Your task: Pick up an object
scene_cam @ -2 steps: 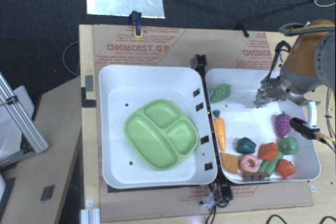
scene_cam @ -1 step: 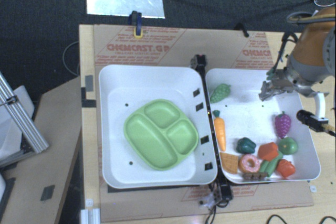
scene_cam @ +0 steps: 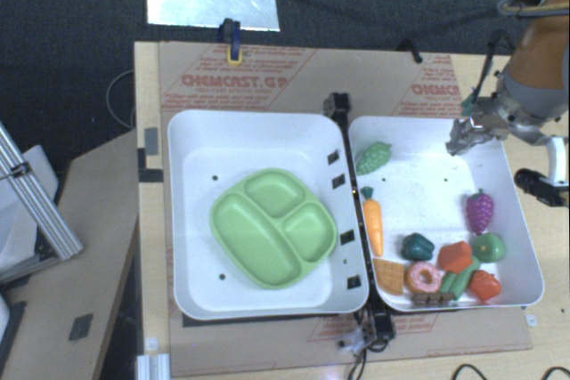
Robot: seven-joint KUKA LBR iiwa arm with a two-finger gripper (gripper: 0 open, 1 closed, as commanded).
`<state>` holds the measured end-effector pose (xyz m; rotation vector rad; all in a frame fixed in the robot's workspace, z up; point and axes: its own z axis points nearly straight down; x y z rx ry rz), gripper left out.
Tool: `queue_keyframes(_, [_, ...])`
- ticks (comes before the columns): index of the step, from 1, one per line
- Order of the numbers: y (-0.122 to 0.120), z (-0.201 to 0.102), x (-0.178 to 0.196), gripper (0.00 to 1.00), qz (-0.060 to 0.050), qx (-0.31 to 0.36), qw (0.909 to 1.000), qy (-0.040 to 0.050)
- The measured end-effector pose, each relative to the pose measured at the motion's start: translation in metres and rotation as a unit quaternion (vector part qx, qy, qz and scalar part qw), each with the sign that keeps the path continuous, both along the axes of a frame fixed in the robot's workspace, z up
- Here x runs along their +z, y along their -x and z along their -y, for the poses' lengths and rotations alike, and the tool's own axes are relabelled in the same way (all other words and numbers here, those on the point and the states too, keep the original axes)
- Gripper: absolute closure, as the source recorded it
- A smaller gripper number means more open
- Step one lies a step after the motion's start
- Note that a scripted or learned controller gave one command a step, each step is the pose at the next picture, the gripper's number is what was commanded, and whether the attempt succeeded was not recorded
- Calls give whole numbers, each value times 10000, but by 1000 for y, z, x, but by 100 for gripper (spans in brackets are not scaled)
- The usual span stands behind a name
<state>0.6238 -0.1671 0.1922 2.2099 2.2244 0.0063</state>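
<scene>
No object is gripped yet. The nearest candidate, a purple plastic grape bunch [scene_cam: 479, 211], is seen just below the pincer [scene_cam: 463, 136], with a green leafy plastic vegetable [scene_cam: 373, 157] to its left. Whether the pincer is open cannot be told. Risk: toys clustered further below could be knocked or double-grabbed.

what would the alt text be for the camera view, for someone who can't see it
The gripper of a grey arm hangs over the far right corner of the right bin, which holds toy food heaped toward its near side, including a carrot, purple grapes and a pink donut. The left bin holds a green divided plate.
</scene>
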Motion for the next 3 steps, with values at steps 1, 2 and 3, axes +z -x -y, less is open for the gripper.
queue_keyframes(1, [-1, 0, 35, 100, -7, -2, 10000, -1])
queue_keyframes(2, [36, -37, 26, 100, -44, 5, 10000, -13])
queue_keyframes(3, [72, -89, 28, 100, -39, 9, 10000, -18])
